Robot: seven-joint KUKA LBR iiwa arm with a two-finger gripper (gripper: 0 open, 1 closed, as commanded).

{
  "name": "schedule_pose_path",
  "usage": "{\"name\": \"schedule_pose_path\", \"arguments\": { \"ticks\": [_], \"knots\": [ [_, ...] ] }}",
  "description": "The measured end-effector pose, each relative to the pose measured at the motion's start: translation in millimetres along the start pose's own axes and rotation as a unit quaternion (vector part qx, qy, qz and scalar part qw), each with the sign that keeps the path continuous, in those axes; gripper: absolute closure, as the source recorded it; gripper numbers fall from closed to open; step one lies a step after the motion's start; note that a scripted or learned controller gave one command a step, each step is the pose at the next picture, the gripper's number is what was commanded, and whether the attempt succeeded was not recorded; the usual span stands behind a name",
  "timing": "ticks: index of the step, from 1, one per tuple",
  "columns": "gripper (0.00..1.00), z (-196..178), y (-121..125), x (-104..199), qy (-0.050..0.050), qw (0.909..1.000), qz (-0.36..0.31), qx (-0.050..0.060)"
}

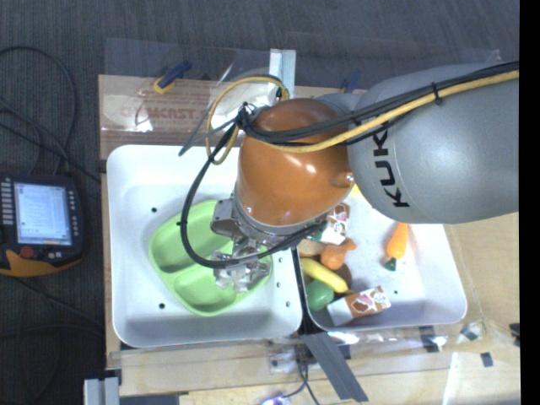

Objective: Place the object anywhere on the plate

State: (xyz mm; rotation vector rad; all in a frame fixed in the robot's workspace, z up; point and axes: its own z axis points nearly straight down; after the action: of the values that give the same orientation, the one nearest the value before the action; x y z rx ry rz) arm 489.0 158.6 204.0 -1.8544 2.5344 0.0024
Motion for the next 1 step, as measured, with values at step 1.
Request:
{"name": "schedule_pose_path", "arguments": {
  "ticks": [1],
  "knots": [
    [0.00,0.4,0.1,0.1,0.000,1.0000,0.000,0.000]
  ]
}}
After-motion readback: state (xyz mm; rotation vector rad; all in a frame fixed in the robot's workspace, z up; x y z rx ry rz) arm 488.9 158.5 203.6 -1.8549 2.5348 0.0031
